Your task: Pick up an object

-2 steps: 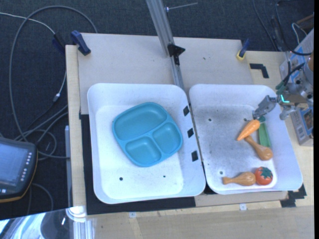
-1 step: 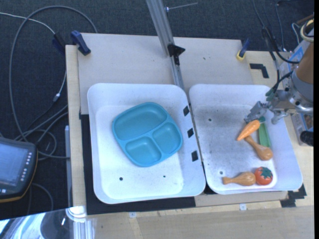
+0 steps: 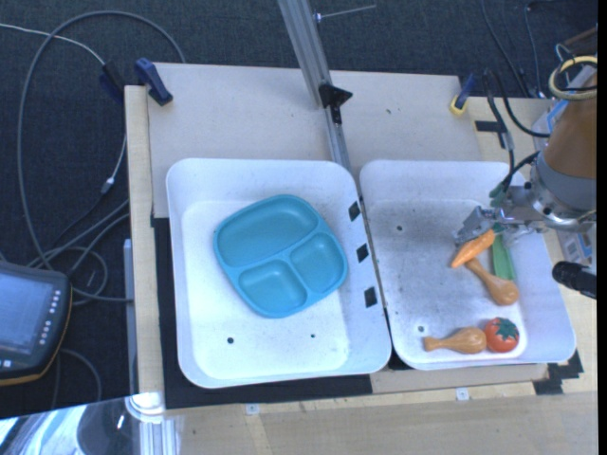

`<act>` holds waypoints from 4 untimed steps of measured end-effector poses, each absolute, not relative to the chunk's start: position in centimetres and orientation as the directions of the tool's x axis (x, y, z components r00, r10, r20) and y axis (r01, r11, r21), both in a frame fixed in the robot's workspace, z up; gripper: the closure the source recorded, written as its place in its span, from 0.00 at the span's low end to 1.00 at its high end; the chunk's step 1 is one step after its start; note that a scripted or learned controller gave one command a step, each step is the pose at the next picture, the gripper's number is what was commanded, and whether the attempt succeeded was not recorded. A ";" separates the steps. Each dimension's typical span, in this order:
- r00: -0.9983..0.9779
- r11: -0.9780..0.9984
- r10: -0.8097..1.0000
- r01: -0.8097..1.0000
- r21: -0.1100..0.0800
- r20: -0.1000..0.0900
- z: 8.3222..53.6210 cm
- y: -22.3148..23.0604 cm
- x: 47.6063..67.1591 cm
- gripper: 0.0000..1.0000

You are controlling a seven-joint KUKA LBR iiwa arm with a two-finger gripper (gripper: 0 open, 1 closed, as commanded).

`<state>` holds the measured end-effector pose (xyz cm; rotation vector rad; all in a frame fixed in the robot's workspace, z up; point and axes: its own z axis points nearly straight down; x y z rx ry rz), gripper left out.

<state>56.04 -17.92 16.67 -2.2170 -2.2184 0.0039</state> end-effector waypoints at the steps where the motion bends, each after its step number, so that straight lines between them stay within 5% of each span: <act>1: 0.001 -0.001 1.000 1.000 -0.008 0.003 11.0 -18.0 55.0 0.00; 2: -0.001 0.001 1.000 1.000 0.002 0.001 12.4 -18.0 55.2 1.00; 4: -0.002 0.002 1.000 1.000 0.006 -0.002 21.4 -18.8 55.6 1.00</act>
